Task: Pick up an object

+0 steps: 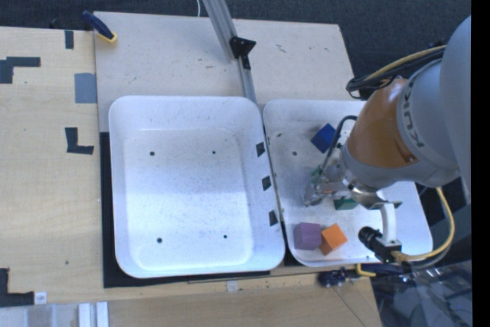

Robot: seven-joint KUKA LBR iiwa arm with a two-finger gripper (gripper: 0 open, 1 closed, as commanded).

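we see the grey arm (429, 126) with its orange band reaching in over the right bin (287, 119), its gripper (318, 191) low near the middle of that bin. the gripper's state we cannot tell; the wrist covers too much of it. a green object (346, 204) peeks out just beside the gripper, partly hidden under the arm, and whether it is touched we cannot tell. a blue block (324, 137) lies toward the bin's far edge, apart from the gripper. a purple block (308, 235) and an orange block (333, 238) sit side by side, touching or nearly so, by the bin's near edge. the left bin (122, 119) sits against the right bin's left edge.
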